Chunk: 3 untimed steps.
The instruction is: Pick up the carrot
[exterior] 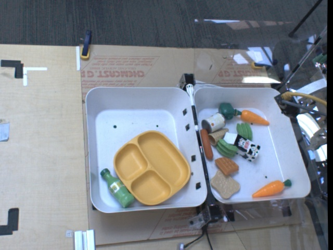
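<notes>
Two carrots lie in the right bin [281,155]. One carrot [255,117] lies near the bin's back, its orange body pointing right and its dark green top to the left. The other carrot [269,189] lies at the front right corner, tilted, with its green tip up and to the right. Both rest on the bin floor with nothing touching them from above.
The right bin also holds a white can [213,122], a red sausage [207,144], green pea pods [227,148], a cow toy [247,147], a brown cracker [227,165] and a bread slice [225,185]. In the left bin [104,113] are a yellow divided plate [151,166] and a green bottle [116,188].
</notes>
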Each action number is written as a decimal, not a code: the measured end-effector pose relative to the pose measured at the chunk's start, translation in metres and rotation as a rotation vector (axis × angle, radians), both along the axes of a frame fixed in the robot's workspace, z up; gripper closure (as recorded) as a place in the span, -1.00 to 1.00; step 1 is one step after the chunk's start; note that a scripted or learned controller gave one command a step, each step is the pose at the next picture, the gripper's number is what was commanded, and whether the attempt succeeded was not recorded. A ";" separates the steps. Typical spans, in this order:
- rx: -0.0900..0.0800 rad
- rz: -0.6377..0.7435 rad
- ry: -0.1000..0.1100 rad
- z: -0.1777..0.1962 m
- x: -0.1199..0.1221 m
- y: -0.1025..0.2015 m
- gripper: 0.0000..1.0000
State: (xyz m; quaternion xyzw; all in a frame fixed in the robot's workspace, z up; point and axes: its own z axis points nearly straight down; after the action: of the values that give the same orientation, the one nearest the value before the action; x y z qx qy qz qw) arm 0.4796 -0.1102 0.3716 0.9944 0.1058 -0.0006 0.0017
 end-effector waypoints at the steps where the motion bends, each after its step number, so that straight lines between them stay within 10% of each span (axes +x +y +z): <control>1: 0.004 -0.007 0.006 -0.111 0.031 -0.002 -1.00; 2: 0.005 -0.003 0.003 -0.268 0.048 -0.022 -1.00; 3: 0.007 0.005 0.007 -0.259 0.048 -0.022 1.00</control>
State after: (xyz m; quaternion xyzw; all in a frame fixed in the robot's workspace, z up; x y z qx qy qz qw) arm 0.5276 -0.1327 0.1123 0.9941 0.1083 -0.0038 -0.0022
